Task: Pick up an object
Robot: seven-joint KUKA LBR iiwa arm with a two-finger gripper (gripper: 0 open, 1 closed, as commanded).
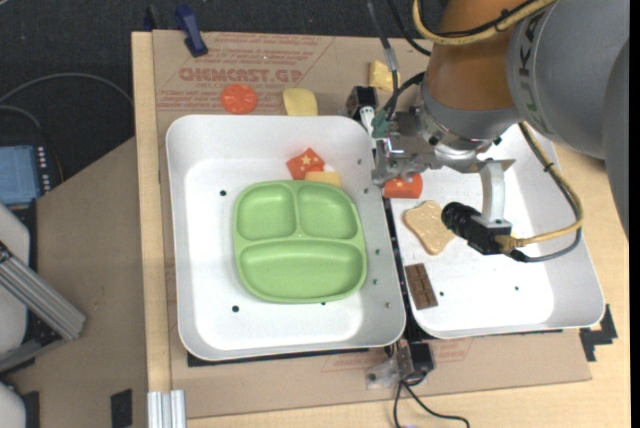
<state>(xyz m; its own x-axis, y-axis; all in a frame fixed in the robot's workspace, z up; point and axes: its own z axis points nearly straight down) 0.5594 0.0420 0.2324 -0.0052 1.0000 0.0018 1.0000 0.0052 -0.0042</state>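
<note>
My gripper (393, 168) hangs over the left edge of the right bin (545, 301), by the wall between the two bins. A small red object (404, 184) lies right under it, partly hidden by the gripper body; I cannot see whether it is touched. A slice of toast (428, 227) lies just below that, and a brown chocolate bar (421, 285) sits nearer the front. In the left bin (195, 216), a green divided plate (298, 241) has a red block with a star (305, 162) and a pale yellow piece (324, 178) at its far edge.
On the cardboard behind the bins lie an orange disc (238, 99), a yellow piece (299, 102), another pale yellow piece (380, 76) and a blue clip (190, 30). The large grey and orange arm covers the back of the right bin.
</note>
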